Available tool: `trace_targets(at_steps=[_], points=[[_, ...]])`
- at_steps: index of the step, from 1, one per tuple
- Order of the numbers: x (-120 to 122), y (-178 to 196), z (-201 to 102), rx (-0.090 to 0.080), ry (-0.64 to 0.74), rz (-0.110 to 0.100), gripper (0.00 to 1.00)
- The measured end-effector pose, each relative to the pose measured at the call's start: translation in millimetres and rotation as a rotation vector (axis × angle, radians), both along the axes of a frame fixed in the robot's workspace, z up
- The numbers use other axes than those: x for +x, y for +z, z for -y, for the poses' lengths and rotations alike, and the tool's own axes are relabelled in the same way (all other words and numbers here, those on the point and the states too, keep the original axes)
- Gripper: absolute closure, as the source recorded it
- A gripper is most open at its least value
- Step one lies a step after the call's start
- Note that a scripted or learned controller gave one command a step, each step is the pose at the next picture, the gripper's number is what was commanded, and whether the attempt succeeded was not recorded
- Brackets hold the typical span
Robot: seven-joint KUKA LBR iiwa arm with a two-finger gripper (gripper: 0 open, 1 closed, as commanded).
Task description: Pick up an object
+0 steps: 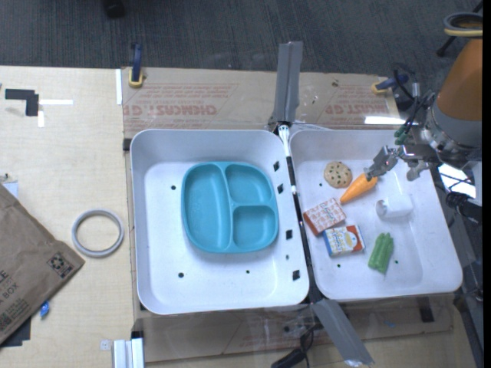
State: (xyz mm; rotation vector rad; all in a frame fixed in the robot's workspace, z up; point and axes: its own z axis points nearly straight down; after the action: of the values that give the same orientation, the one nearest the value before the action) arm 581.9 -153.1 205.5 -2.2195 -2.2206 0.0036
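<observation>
Clearly hovering at right bin's [437, 278] far edge, gripper [387, 162] beside carrot [357, 189]; finger spread impossible to tell. Probably light, stiff, slick plastic; best pinched across thick middle, not tapered tip.

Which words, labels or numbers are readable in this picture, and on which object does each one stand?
"BOX": brown cardboard piece at the left edge.
Red print on the cardboard sheet behind the bins: upside down, too blurred to read.
Red packet and blue packet in the right bin: print too small to read.
</observation>
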Motion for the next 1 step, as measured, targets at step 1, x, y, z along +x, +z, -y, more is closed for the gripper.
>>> trace_targets(at_steps=[1], points=[[18.6, -114.2, -24.0, -0.001, -0.416, 0.002, 0.0]])
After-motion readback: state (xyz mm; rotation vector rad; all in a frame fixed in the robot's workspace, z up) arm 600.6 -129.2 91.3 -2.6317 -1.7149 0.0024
